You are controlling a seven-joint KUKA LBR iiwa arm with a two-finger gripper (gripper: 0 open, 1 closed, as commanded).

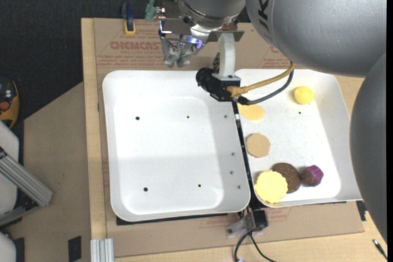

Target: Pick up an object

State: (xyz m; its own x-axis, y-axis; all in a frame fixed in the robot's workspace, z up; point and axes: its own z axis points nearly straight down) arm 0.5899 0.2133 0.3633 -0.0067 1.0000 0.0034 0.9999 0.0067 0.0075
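With the gripper at the left bin's far rim, aperture indeterminate, nothing visibly held, descent risks rim collision or an empty grasp, the yellow ball lying well apart.

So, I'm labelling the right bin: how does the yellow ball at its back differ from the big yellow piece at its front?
The yellow ball is smaller and deeper yellow; the big yellow piece is larger and paler. The yellow ball lies alone, while the big yellow piece sits against a brown round piece. Both look rounded and lie in the right bin.
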